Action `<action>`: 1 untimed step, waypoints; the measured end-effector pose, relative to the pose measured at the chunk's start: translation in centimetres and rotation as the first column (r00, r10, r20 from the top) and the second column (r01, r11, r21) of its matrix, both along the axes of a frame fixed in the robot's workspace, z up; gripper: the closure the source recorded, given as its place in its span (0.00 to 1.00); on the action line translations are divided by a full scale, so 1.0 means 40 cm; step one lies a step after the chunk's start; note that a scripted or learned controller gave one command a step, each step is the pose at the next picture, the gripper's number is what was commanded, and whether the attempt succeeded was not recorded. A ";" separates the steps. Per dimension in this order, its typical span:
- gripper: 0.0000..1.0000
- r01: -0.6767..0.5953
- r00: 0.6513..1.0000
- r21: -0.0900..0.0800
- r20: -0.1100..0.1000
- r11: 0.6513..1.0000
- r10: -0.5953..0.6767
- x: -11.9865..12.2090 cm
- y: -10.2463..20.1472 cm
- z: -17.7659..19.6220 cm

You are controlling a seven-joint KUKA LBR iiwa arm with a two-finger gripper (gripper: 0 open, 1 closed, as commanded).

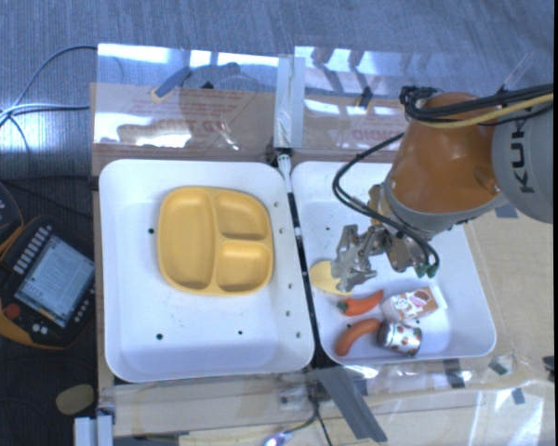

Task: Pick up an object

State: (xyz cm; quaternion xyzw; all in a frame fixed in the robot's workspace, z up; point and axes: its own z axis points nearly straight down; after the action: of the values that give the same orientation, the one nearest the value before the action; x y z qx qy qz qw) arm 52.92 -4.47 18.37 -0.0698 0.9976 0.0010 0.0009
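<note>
While the pale yellow piece (324, 275) is lying at the right bin's (465, 337) left wall with the gripper (355, 266) hanging just over it — fingers apparently parted, nothing between them — a descent is risking a skid into the toy carrot (363, 303) beside it.

Yellow tray (215, 239) taking up the left bin (130, 342) middle, its margins lying open, carrot (364, 303), sausage (351, 338), can (402, 336) crowding the right bin (474, 323) front, arm (446, 161) overhanging its rear
</note>
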 end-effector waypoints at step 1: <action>1.00 0.120 0.993 -0.001 -0.002 0.993 -0.120 -0.079 0.201 0.000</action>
State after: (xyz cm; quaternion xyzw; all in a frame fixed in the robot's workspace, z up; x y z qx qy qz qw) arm 49.76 3.57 18.36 -0.0098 1.0000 0.0007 -0.0001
